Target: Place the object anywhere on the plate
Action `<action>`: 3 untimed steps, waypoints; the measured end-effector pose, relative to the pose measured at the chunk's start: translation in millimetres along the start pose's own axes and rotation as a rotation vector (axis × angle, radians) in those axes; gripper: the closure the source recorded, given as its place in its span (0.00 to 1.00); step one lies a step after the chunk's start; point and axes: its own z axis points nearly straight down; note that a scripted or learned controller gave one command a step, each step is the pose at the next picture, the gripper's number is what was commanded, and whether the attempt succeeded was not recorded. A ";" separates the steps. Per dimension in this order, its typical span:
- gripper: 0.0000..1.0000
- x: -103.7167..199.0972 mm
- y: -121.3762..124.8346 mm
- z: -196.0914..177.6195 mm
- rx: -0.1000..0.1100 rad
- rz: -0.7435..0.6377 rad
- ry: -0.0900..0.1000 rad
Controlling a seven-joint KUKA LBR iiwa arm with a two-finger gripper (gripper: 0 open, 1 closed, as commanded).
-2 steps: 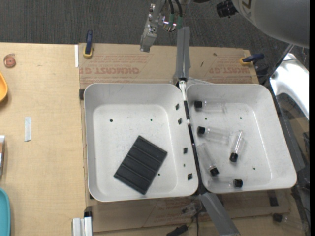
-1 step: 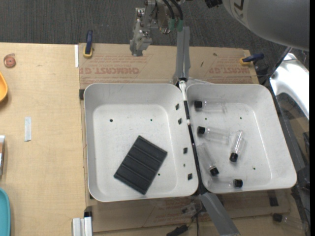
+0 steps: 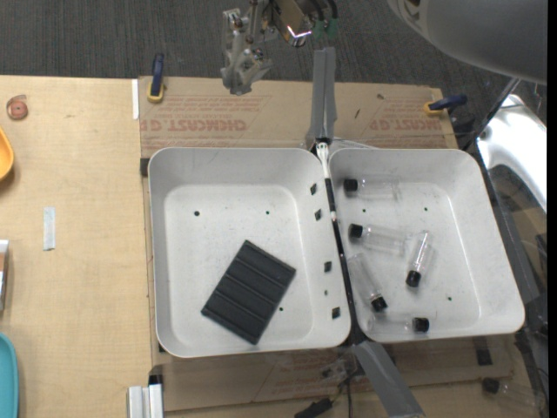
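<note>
Hanging high above the far edge of the bench, the gripper (image 3: 238, 75) sits over the cardboard behind the left bin (image 3: 174, 168), with nothing visible between its fingers; whether they are spread or closed cannot be told. The dark ribbed plate (image 3: 250, 291) lies flat and skewed in the left bin's near half. The clear vials with black caps (image 3: 383, 239) lie scattered in the right bin (image 3: 487, 233), several close together. As I judge it, a good pick favours the vial (image 3: 419, 257) lying apart, gripped across its body, then carried over the divider and released low over the plate so it does not roll off.
</note>
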 end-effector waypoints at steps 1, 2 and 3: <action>1.00 -1.0 -2.0 -9.6 -0.001 0.006 -0.005; 1.00 -2.0 -4.0 -19.0 -0.002 0.011 -0.009; 1.00 -3.1 -5.9 -28.1 -0.003 0.015 -0.013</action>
